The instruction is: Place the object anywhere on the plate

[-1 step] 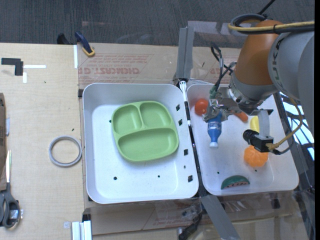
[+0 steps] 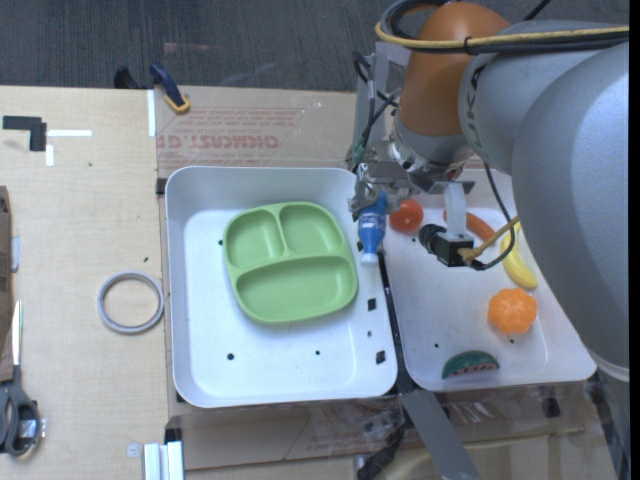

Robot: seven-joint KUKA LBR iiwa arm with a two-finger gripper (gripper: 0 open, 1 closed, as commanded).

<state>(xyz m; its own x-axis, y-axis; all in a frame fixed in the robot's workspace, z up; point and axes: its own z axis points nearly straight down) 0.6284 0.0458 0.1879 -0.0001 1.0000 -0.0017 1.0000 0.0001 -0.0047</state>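
From my station I see the gripper (image 2: pixel 368 208) hanging over the seam between the two bins, at the right rim of the left bin (image 2: pixel 190 298). A blue bottle (image 2: pixel 371 234) with a white cap end hangs below it, upright and pointing down, its upper end between the fingers, so I read the tool as closed on the bottle. The bottle sits just beside the right edge of the green plate (image 2: pixel 290 261), at or just past it; I cannot tell whether it touches the plate or the bin rim.

The plate lies in the middle of the left bin, a three-compartment tray with two small sections toward the far edge and one long section toward the near edge. I see nothing lying in its compartments.

In the right bin (image 2: pixel 430 353) I see a red tomato-like ball (image 2: pixel 406 216) near the far left corner, an orange strip (image 2: pixel 478 227) close behind the cabling, a banana (image 2: pixel 519 264) toward the right edge, an orange fruit (image 2: pixel 512 311) nearer the front, and a watermelon slice (image 2: pixel 469 364) by the near rim. A black fitting (image 2: pixel 443 243) on a cable hangs over this bin.

On the bench (image 2: pixel 80 208) left of the bins lie a tape ring (image 2: pixel 131 301), scissors (image 2: pixel 18 408) at the near left corner, and a blue clamp (image 2: pixel 168 87) by the far edge.
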